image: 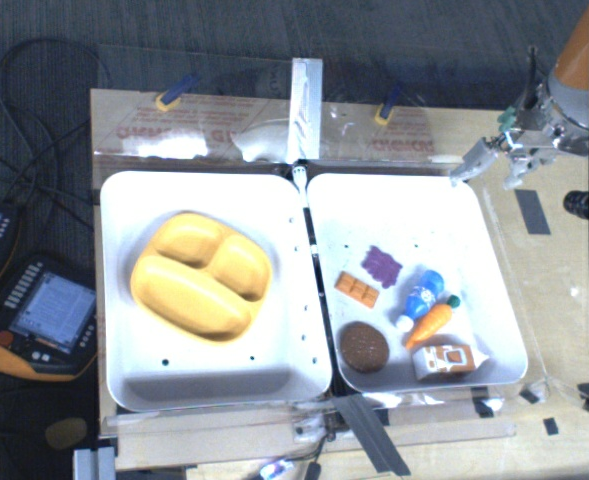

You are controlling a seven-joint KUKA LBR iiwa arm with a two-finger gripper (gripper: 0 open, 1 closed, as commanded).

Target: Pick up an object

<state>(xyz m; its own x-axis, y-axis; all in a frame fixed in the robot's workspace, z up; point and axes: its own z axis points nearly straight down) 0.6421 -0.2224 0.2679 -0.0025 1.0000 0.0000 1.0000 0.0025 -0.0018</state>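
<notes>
You are looking down on two shallow white bins side by side on a wooden bench. Take the brown cookie (362,347) in the right bin (474,230) as your landmark; it lies near that bin's front left corner.

Just up from the cookie sits a small orange waffle-like block (356,288), and up and to the right of that a purple bunch of grapes (381,265). To the right of the cookie a toy carrot (432,320) lies at a slant, its green top pointing up and right. A small blue and white bottle (420,296) lies just above the carrot, touching or nearly touching it. Below the carrot, level with the cookie and near the front wall, is a small orange and white carton (444,359). None of these objects is lifted; all rest on the bin floor.

Far to the left of the cookie, across the divider, the left bin (124,368) holds one large yellow lumpy shape (202,274), like a bread loaf or bunched bananas.

The gripper (506,164) is well up and to the right of the cookie, beyond the right bin's back right corner and over the bench, not over any object. Its two fingers (469,167) are spread apart with nothing between them. The arm's orange band (577,58) shows at the top right.
</notes>
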